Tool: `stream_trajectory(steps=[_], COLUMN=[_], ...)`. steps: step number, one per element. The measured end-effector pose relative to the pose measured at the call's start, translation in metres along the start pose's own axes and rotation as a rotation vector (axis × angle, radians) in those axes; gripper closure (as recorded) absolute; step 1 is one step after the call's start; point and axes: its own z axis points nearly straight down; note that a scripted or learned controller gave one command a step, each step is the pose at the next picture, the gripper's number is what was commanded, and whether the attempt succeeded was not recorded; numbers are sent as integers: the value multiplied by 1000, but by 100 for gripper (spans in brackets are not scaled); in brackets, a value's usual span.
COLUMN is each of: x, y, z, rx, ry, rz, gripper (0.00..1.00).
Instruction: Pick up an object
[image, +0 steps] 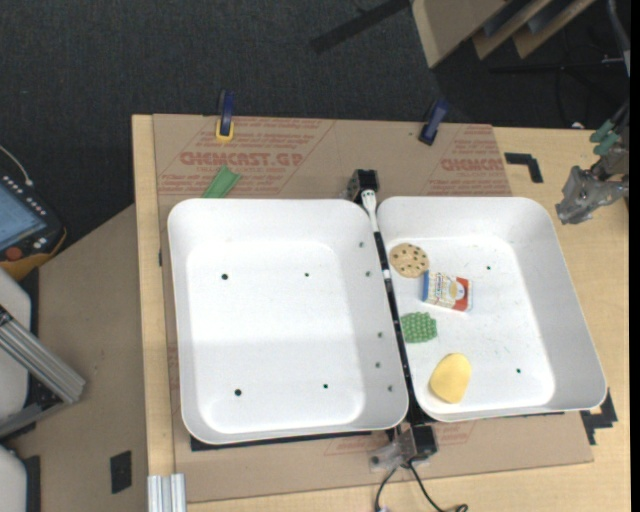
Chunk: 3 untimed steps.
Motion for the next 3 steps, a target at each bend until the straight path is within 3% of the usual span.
stream_trajectory(steps=[1,2,3], x=[8,63,138], y=[-67,-50,-49], z=[-91,2,-35], rx=[-25,-7,-22], ry=[-6,-1,-2], rz=[3,-2,-5], gripper=[100,100,100])
